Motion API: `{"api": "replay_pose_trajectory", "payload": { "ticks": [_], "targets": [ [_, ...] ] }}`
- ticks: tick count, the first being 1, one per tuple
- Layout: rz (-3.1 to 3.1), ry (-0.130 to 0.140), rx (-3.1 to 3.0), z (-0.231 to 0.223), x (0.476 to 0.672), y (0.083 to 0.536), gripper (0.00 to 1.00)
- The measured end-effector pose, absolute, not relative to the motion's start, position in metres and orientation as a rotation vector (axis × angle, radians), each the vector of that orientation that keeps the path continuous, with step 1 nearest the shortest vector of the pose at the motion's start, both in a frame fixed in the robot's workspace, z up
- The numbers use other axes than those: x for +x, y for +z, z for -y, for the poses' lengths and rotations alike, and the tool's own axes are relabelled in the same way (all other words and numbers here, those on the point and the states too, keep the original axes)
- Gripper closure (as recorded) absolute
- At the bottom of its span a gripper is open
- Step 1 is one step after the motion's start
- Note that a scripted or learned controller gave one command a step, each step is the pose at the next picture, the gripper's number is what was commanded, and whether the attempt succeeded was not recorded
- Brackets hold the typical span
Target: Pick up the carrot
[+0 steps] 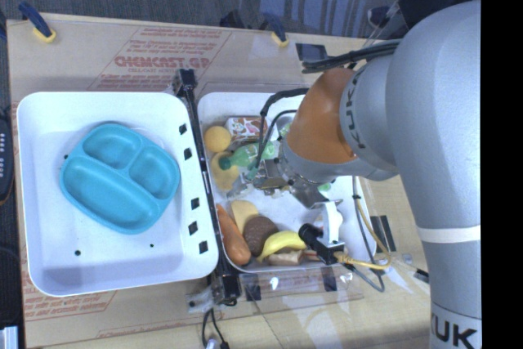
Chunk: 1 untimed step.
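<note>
Both white bins (33,176) look like smooth plastic with a slight sheen. The blue divided plate (120,176) is matte plastic, the carrot (232,236) glossy plastic, and the desk (106,53) is covered in printed brown paper.

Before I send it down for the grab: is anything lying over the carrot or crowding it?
Nothing lies on the carrot. It rests against the right bin's left wall, with a brown round item and a banana close on its right, which could crowd the gripper.
</note>
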<state>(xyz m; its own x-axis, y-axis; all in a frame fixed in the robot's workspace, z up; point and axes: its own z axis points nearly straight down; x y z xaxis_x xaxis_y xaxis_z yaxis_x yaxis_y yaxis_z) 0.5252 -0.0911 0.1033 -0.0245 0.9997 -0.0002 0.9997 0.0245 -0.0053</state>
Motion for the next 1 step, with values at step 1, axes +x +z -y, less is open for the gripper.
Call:
{"api": "replay_pose_trajectory", "payload": {
  "ticks": [1],
  "targets": [
    [2.255, 0.013, -2.177, 0.0907, 0.5257, 0.1129, 1.00]
  ]
}}
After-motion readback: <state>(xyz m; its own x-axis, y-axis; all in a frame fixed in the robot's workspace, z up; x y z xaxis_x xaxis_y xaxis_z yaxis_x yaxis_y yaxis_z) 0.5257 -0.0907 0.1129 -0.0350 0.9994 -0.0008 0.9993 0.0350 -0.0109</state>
